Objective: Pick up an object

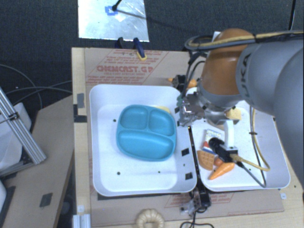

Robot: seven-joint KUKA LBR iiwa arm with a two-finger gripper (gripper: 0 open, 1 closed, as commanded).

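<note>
My gripper [186, 112] hangs low over the divider between the two bins, at the upper right corner of the left bin [137, 186], under the orange wrist band. A blue divided plate [145, 132] lies in the left bin, and a small yellow piece [164, 109] peeks out behind its far edge, close to the gripper. In the right bin [271, 163] lie an orange carrot [222, 171], a tan waffle-like piece [205, 159] and a small white packet with red and blue print [212, 137]. The arm hides part of a tan object [233, 113].
Both bins rest on a cardboard sheet [126, 68] with a blue clamp [139, 49] at its far edge. A shiny metal sheet [113, 13] lies beyond it. A pale rope ring [149, 218] sits at the front edge. Aluminium framing [19, 137] stands at the left.
</note>
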